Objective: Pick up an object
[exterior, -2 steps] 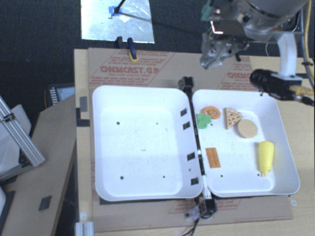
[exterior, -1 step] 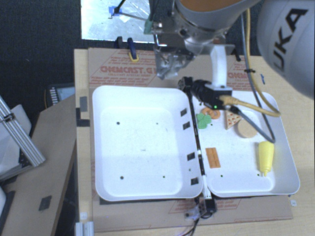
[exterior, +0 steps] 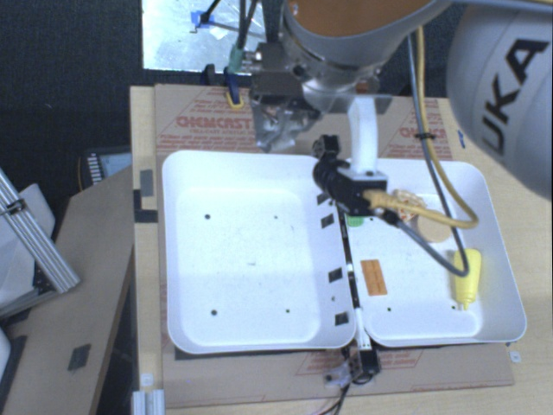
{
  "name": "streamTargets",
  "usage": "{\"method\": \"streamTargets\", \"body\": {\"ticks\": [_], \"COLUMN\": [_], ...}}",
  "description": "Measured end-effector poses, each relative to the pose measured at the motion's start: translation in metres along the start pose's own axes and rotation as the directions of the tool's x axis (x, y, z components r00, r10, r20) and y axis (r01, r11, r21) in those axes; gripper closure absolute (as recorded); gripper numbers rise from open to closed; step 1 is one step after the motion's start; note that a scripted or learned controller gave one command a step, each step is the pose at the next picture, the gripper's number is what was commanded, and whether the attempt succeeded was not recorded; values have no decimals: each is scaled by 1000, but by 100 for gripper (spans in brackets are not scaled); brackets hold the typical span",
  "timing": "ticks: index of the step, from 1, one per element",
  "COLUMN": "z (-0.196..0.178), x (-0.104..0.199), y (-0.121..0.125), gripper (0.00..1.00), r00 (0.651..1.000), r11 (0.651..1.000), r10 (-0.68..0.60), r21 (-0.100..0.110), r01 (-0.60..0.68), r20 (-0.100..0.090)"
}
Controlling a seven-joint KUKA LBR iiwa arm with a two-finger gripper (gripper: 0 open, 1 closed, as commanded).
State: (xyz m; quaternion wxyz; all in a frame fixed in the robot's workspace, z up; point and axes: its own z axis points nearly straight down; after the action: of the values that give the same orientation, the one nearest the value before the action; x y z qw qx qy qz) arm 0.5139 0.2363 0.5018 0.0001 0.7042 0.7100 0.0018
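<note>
Robotics lab or test cell. Evidence: KUKA arm (exterior: 484, 85) with exposed yellow cabling over a bench (exterior: 112, 258) covered in protective-film sheeting; two white bins (exterior: 251, 335) fixed side by side; aluminium extrusion (exterior: 34, 240) at left; tripod legs (exterior: 226, 7) on bare floor behind.

white bins (exterior: 242, 188), yellow bottle (exterior: 467, 277), orange card (exterior: 373, 277)

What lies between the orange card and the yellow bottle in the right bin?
In the camera view, bare white bin floor separates the orange card from the yellow bottle; nothing rests on it.
</note>
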Motion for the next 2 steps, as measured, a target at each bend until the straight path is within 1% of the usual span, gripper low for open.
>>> {"method": "streamTargets", "body": {"ticks": [1,2], "z": [1,-11], "x": [-2,-1], "y": [1,1], "gripper": [0,100], "r00": [1000,1000], "r11": [1000,1000], "r10": [3,-2], "r21": [1,-1], "r01": [-3,2], "r20": [1,0]}}
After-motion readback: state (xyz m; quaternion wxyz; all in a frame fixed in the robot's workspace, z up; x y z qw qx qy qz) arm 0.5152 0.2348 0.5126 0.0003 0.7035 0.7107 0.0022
